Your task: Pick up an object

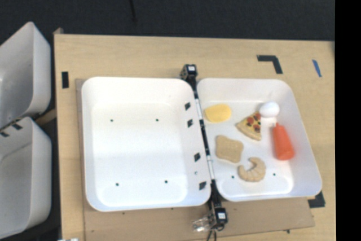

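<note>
A pale wooden table (169, 53) carries two shallow, glossy white plastic bins with rounded corners, side by side. The left bin (96, 189) sits beside the right bin (293, 186), which holds toy food: a smooth yellow oval piece (218, 113), a triangular pizza slice (251, 126), a white-capped orange bottle (279, 134) lying flat, a tan toast slice (229, 149) and a curled beige croissant (252, 170). No writing is legible.
</note>
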Robot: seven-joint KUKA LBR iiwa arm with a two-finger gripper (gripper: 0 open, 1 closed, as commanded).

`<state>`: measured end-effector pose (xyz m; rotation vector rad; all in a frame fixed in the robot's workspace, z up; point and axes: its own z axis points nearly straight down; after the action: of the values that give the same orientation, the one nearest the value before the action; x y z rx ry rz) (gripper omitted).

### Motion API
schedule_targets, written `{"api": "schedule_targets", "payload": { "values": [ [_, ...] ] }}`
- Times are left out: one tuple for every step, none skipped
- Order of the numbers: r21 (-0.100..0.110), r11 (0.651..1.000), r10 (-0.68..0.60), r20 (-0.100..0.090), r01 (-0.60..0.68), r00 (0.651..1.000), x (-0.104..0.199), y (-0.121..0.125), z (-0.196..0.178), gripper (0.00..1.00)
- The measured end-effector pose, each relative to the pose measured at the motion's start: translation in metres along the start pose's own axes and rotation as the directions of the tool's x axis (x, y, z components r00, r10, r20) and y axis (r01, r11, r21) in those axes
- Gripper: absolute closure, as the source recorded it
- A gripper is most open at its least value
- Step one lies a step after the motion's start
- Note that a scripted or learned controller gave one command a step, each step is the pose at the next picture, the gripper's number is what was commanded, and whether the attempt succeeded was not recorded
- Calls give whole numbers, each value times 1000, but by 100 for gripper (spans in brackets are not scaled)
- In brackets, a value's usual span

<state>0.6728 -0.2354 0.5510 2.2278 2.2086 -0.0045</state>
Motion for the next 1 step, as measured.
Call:
{"api": "schedule_targets", "payload": {
  "values": [
    [0, 1000, -16, -5, 16, 1000, 80, 17, 0, 100]
  ]
}}
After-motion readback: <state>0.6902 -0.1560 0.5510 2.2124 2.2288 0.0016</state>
